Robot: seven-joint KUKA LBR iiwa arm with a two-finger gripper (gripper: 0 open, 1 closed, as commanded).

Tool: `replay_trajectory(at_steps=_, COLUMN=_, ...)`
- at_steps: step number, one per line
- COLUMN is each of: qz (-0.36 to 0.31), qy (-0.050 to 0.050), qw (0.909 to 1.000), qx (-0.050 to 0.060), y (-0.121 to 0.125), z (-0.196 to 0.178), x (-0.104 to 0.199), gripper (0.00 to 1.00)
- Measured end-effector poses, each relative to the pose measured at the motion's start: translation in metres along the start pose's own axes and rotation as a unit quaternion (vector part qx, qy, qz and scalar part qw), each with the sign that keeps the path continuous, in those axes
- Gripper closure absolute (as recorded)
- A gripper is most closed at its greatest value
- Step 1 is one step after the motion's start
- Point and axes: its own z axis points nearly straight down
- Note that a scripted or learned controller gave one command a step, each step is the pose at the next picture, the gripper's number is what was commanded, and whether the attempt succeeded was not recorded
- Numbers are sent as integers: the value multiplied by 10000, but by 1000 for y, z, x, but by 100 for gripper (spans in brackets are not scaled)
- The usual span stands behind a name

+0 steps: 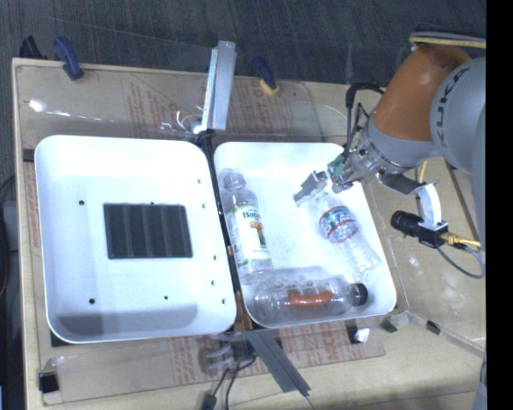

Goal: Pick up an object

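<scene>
- Right bin (359, 156) — white and shallow; three clear plastic bottles are held in it.
- Bottle with green label (246, 225) — laid along the bin's left wall; its long axis runs from far to near, with the cap end toward the far side.
- Bottle with red-and-blue label (342, 229) — laid on the right half of the bin; its long axis is slanted, the upper end toward the far left, the base toward the near right wall.
- Bottle with orange contents (308, 295) — laid along the near wall; its long axis runs left to right, with the dark cap at the right end.
- Tool (321, 182) — seen over the far part of the right bin, just beside the upper end of the red-and-blue-labelled bottle. Whether it is open or closed cannot be told, and nothing is seen held by it.
- Left bin (60, 169) — white, with a dark ribbed rectangular panel (148, 231) lying at its middle.
- Bench (427, 306) — both bins are carried side by side on it.
</scene>
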Motion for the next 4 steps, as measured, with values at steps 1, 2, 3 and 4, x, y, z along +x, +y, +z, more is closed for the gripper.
replay_trajectory(at_steps=1, qz=941, qy=0, qw=9956, qx=6, y=33, z=-32, x=64, gripper=0)
replay_trajectory(at_steps=2, qz=390, qy=13, qw=9992, qx=19, y=-3, z=1, x=-1, gripper=0)
replay_trajectory(at_steps=3, qz=1634, qy=-8, qw=9866, qx=26, y=14, z=108, x=27, gripper=0)
replay_trajectory(at_steps=4, qz=1382, qy=9, qw=9904, qx=5, y=8, z=24, x=13, gripper=0)
